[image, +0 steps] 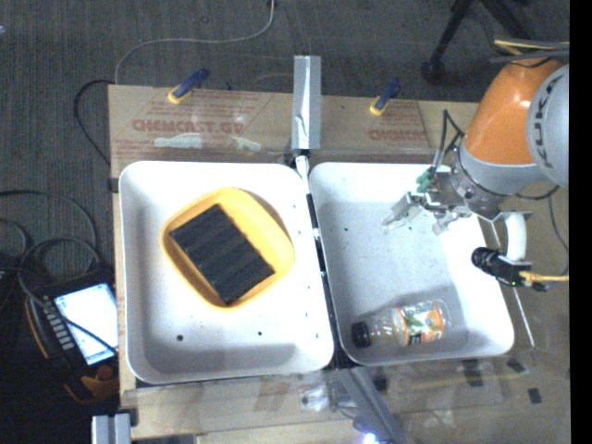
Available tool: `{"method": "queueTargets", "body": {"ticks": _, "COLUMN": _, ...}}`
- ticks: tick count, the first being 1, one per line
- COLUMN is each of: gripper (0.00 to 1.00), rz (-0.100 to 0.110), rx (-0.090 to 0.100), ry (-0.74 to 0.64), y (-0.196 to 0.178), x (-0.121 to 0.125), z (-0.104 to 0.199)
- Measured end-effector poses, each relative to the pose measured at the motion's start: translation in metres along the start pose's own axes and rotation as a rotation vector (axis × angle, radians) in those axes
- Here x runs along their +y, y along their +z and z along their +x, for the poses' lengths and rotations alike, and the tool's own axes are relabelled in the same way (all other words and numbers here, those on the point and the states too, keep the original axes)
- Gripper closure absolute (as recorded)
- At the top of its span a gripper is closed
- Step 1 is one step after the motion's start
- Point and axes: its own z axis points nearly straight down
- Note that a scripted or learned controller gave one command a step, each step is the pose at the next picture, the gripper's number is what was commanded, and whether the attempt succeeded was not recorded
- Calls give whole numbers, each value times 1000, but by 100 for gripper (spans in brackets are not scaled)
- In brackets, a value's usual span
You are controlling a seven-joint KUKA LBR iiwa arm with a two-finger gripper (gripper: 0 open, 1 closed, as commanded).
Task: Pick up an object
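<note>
Far left, on the dark carpet off the bench: a tablet-like device [85, 320] with a lit screen is lying among black cables.

Left bin [139, 276]: a yellow dish [268, 220] is sitting near its centre, tilted slightly in the slanted view, with a black ribbed pad [222, 252] lying inside it and covering most of the dish floor.

Behind the bins, a cardboard sheet [208, 123] is lying flat, with two blue-and-yellow clamps [188, 85] gripping its far edge. A grey metal post [306, 104] is standing at the seam between the two bins.

Right bin [370, 266]: a plastic bottle [402, 324] (clear, orange label, dark cap) is lying on its side against the near wall, cap pointing left. It is resting on the bin floor, untouched.

Upper right of that bin: the gripper [418, 213] is hovering over the bin floor, well apart from the bottle, its two fingers [400, 213] standing spread apart with nothing between them. The arm [513, 128] is reaching in from the right, orange band showing above the grey wrist.
</note>
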Motion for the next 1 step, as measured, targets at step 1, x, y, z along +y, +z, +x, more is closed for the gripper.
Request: {"method": "queueTargets", "body": {"ticks": 1, "gripper": 0, "rz": -1, "rx": -1, "ry": -116, "y": 7, "x": -61, "z": -50}}
